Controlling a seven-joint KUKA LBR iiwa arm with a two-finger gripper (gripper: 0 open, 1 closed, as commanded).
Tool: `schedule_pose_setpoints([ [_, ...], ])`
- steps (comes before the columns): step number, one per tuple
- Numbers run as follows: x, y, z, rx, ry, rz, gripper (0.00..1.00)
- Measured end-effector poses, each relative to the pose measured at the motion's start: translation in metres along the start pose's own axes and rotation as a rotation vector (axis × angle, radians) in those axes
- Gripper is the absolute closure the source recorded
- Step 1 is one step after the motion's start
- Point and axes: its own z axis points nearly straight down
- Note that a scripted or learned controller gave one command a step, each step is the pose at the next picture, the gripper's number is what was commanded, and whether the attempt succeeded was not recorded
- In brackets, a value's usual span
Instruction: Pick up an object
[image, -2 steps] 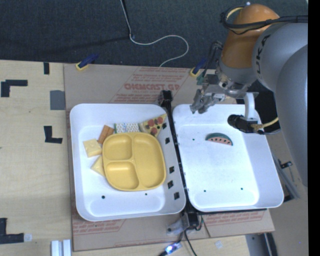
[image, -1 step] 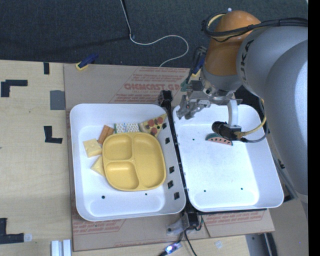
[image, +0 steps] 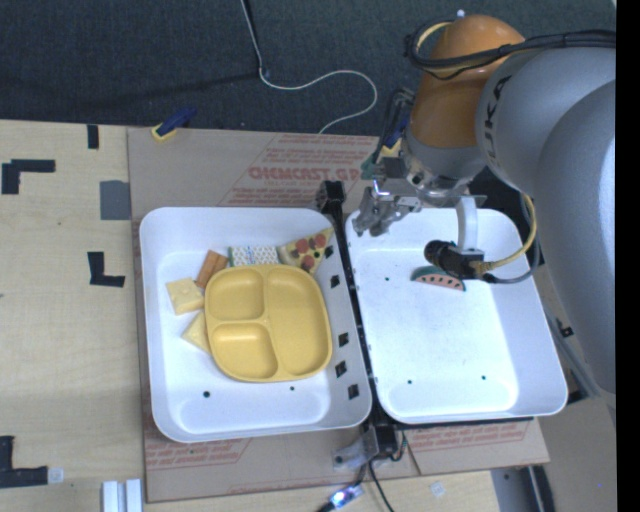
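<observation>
My gripper (image: 372, 222) hangs over the far left corner of the right bin (image: 440, 350), close to the divider between the bins. Nothing shows held in it. A small watermelon slice (image: 440, 279) lies in the right bin, right of and nearer than the gripper, partly covered by a black part on the arm's cable. In the left bin (image: 250, 405) sits a yellow divided plate (image: 268, 322). Small toy foods lie around its far and left sides: a pizza slice (image: 308, 248), a brown stick (image: 211, 266) and a pale yellow square (image: 184, 295).
The grey arm with its orange band (image: 455, 85) fills the upper right and overhangs the right bin's far edge. Both bins stand on a cardboard sheet (image: 290, 170). A white cable (image: 300, 80) and a blue-yellow clip (image: 173, 122) lie beyond it.
</observation>
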Motion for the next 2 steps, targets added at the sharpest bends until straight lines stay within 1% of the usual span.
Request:
schedule_pose_setpoints([
  [1,-0.017,0.0015,0.0022,0.0,-0.001,0.001,1.0],
  [2,-0.0122,0.0049,-0.0063,0.0,0.0,0.0,1.0],
])
